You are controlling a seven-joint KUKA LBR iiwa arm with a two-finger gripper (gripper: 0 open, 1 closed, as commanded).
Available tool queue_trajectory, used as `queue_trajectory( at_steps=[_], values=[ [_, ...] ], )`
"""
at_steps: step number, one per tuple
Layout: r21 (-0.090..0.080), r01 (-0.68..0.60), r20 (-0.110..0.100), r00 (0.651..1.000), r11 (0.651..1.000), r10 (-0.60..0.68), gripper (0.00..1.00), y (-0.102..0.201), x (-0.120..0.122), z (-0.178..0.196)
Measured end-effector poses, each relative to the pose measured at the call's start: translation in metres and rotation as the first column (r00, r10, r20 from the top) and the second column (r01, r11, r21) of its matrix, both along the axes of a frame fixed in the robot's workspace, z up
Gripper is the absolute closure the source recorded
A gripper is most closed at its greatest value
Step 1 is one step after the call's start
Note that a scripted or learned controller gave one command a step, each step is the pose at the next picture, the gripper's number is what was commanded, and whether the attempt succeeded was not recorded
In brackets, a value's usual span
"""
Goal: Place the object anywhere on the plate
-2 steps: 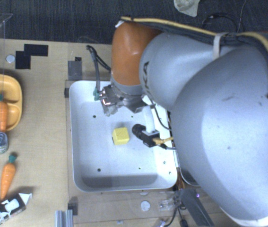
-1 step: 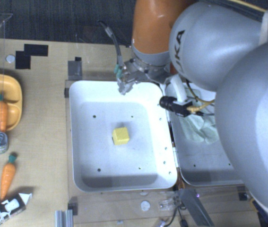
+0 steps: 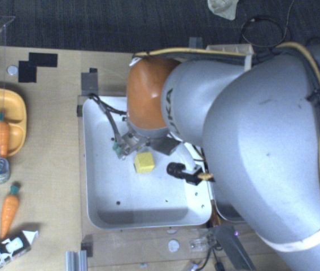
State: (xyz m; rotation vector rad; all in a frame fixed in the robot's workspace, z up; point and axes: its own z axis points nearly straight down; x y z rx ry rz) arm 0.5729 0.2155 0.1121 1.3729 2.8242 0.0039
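Yellow block point(image 3: 144, 162): lies flat on the floor of the left bin point(image 3: 131, 205), near its middle, top face up.
Gripper point(image 3: 125, 147): low in the same bin, just beside the block at its upper left; contact between the two cannot be told.
Grip state: cannot tell from this angle; the wrist hides it. Nothing shows the block as held.
Arm point(image 3: 250, 123): reaches in from the right, orange band point(image 3: 145, 95) above the wrist, covering most of the second bin.
Handling (judged): small, light, probably stiff, a foam or wooden cube by its look; matte faces, little risk of slipping or breaking.
Where to hold (judged): two opposite side faces, squarely, low enough that it does not pivot.
Nearby: yellow divided dish point(image 3: 4, 103) on the bench, well apart to the left, with a toy carrot point(image 3: 1, 137) on it.
Step (judged): grasp not yet secured.
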Motion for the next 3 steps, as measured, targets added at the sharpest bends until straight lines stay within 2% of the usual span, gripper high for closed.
queue_trajectory(
  at_steps=[1,2,3],
  values=[
    [0.001,0.036,0.008,0.999,0.999,-0.036,1.00,-0.066,0.023,0.064],
    [0.001,0.212,0.001,0.977,0.977,-0.212,1.00,-0.016,0.002,0.027],
    [0.000,-0.004,0.011,1.000,1.000,0.004,1.00,-0.109,0.034,0.093]
  ],
)
